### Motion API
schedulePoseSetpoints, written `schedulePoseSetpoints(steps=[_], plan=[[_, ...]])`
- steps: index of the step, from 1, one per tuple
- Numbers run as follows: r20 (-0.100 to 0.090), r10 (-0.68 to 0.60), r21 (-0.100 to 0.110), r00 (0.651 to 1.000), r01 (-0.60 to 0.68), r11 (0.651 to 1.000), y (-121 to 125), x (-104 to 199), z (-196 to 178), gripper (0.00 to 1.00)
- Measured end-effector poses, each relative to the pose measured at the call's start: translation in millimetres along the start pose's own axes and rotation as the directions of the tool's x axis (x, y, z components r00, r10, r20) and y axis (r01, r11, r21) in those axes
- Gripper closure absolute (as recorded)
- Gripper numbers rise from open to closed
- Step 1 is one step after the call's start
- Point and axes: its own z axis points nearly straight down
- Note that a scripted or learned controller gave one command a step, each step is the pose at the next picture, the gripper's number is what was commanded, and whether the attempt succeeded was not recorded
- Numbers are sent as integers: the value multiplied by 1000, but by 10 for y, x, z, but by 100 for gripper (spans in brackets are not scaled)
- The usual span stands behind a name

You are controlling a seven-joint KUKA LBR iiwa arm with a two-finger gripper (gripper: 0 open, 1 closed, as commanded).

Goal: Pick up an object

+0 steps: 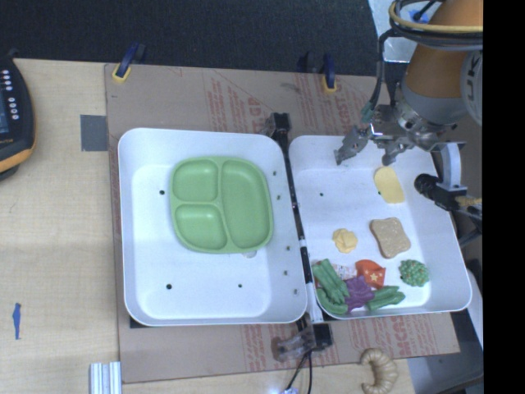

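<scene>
My gripper hangs over the far end of the right bin, its two fingers spread open with nothing between them. Just right of it lies a pale yellow piece. Nearer the front lie a small yellow lump, a tan bread slice, a green broccoli, a red piece with a star, a purple piece and green pods.
The left bin holds a green divided plate. Clamps sit along the cardboard's far edge. A black handset lies at the far left. A tan curled object rests on the bench in front of the right bin.
</scene>
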Motion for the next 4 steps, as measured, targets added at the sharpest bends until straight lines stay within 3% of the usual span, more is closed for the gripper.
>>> schedulePoseSetpoints(steps=[1, 2, 3, 4], plan=[[0, 9, -1, 1000, -9, 1000, -796, -467, -573, 0], [0, 1, 4, 1000, -1, 1000, -426, -585, -27, 0], [-1, 2, 6, 1000, -2, 1000, -279, -1083, 1116, 0], [1, -1, -5, 1000, 1, 1000, 201, -1120, 1231, 0]])
